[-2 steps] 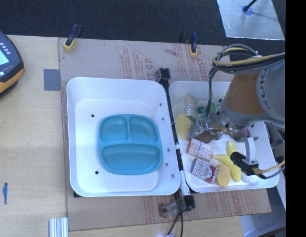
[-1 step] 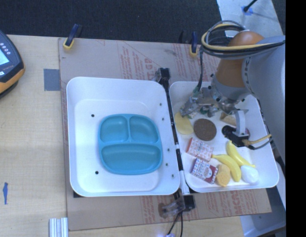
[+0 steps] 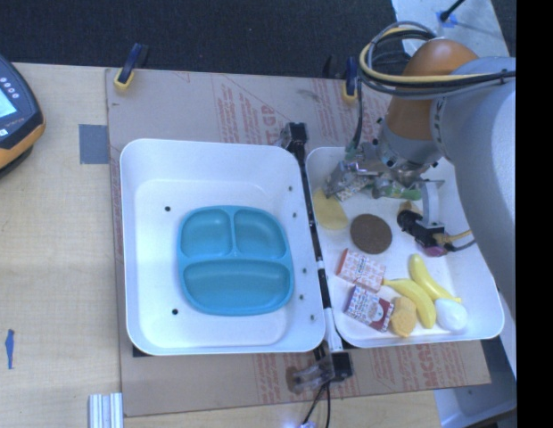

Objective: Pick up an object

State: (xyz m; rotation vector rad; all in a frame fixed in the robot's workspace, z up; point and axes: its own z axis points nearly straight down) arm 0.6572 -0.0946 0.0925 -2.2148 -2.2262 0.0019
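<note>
Your gripper (image 3: 348, 181) hangs low over the right bin's (image 3: 491, 315) far-left corner, just above the pale yellow piece (image 3: 330, 212), likely lining up a grasp; finger state can't be told; brown disc (image 3: 371, 233) lies near.

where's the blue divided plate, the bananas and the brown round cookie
blue divided plate (image 3: 235, 259): camera view, on the ridge between its compartments, left bin.
bananas (image 3: 421, 291): camera view, on the middle of the yellow pair, right bin.
brown round cookie (image 3: 371, 234): camera view, on the centre of its top face.
</note>
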